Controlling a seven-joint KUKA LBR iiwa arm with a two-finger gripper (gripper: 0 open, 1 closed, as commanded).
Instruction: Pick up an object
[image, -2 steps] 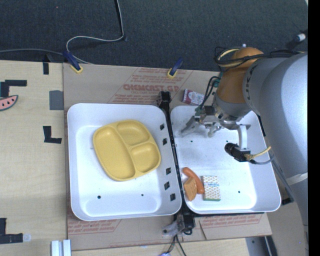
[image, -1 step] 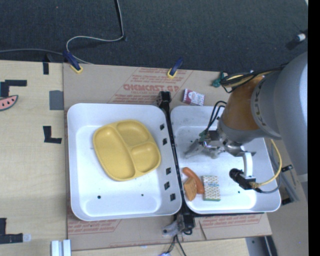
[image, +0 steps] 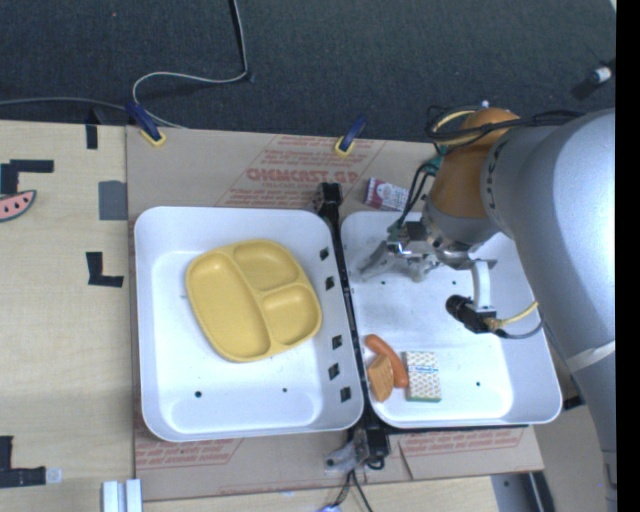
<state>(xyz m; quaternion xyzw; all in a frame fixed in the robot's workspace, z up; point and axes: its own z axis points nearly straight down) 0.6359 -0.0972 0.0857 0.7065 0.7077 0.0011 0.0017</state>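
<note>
Camera view, right of centre: the gripper (image: 388, 257) is seen low over the upper left part of the right bin (image: 520, 395), hung from the grey arm (image: 570, 230) with its orange band (image: 465, 175) that fills the right side of the frame. Two metal fingers (image: 376, 262) are seen pointing left toward the divider between the bins; whether they are parted or closed cannot be told at this angle, and nothing is seen held between them. A black cable fitting (image: 472, 312) with a yellow lead is seen just below the wrist. In the lower left corner of the right bin, well apart from the gripper, an orange carrot-like toy (image: 382, 362) is laid beside a small white packet with a green edge (image: 422, 376), the two nearly touching. The left bin (image: 165, 330) is occupied by a yellow divided plate (image: 254, 297), set a little above its middle and turned at a slant. Both bins are borne on a cardboard sheet (image: 280, 175) with red print, clipped at its upper edge by two yellow-and-blue clamps (image: 350, 138). A small red-and-white wrapper (image: 384, 193) is seen on the cardboard just above the right bin.
</note>
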